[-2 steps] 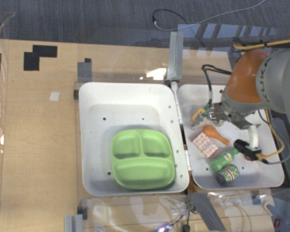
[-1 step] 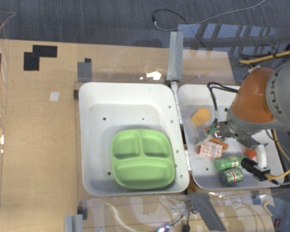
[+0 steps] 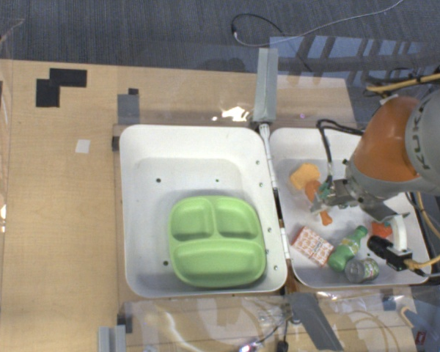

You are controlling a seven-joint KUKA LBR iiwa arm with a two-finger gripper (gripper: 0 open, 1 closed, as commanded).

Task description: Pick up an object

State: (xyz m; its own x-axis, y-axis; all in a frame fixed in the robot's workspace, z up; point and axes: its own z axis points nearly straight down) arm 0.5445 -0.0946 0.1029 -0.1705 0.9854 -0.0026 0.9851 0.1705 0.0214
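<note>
One gripper — low over orange food — right bin.

glossy green plastic tray, matt wooden bench

Green divided tray lies in left bin; gripper hangs over right bin, orange item at ten o'clock.

Pale wooden bench, grey carpet beyond.
</note>
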